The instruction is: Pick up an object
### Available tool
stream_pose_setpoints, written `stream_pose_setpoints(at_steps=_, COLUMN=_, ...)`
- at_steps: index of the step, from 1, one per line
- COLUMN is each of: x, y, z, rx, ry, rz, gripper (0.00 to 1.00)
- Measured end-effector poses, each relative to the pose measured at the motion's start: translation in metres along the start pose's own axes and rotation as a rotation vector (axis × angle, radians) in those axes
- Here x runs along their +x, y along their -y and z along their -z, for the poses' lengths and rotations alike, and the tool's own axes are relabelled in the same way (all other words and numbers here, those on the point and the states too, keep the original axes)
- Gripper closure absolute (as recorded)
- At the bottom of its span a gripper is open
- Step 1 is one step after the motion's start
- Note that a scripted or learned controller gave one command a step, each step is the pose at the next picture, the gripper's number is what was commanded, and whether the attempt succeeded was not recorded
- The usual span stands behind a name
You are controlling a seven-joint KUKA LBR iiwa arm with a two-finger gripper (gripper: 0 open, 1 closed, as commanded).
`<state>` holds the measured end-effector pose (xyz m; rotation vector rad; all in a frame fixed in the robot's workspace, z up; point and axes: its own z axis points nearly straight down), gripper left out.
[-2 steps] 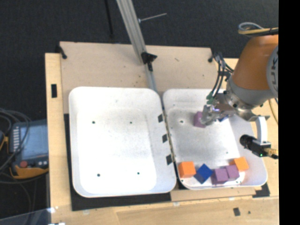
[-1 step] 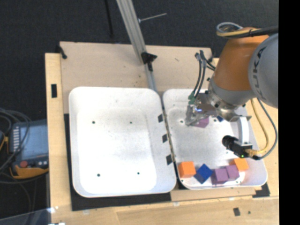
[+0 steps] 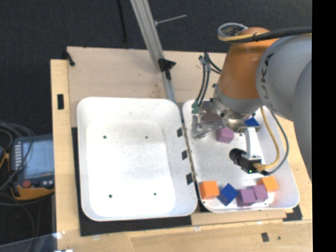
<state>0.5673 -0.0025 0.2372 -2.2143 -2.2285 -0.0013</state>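
Note:
My gripper (image 3: pixel 201 124) hangs low over the upper left part of the right bin (image 3: pixel 210 159), close to the bin's left wall. A purple block (image 3: pixel 225 135) lies just to its right, apart from it. A blue block (image 3: pixel 252 123) peeks out from under the orange wrist band. Along the bin's near edge lie an orange block (image 3: pixel 209 189), a blue block (image 3: pixel 228 193), two purple blocks (image 3: pixel 247 197) (image 3: pixel 260 193) and another orange block (image 3: pixel 270 183). I see nothing held in the gripper.
The left bin (image 3: pixel 128 156) lies beside the right one, with black clips (image 3: pixel 185 154) along the shared edge. A slanted metal pole (image 3: pixel 152 38) rises behind the bins. A black cable fitting (image 3: pixel 241 159) hangs over the right bin's middle.

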Motion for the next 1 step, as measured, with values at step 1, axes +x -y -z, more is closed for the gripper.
stream_pose_setpoints(at_steps=1, x=0.0604, y=-0.0063, z=0.0062, rx=-0.001, ry=-0.001, rz=0.003, gripper=1.00)
